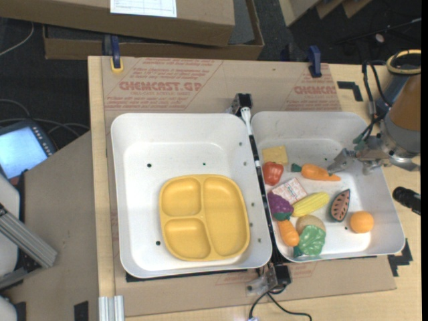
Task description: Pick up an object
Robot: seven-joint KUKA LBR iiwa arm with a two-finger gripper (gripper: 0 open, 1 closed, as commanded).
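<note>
The right bin [314, 122] holds several toy foods: a yellow block [275, 155], a red tomato [272, 173], an orange carrot [319, 173], a white and pink packet [289, 190], a purple eggplant [280, 207], a yellow corn cob [311, 202], a watermelon slice [340, 204], an orange [361, 222], a second small carrot [288, 232] and a green leafy piece [311, 241]. My gripper [344, 159] hangs low over the bin's upper right part, just right of the carrot's tip. I see nothing held in it.
The left bin [134, 152] bears a yellow compartment plate [204, 217]. The grey arm with its orange band [404, 112] reaches in over the right bin's right wall. Blue clamps [314, 62] hold the cardboard base at the back.
</note>
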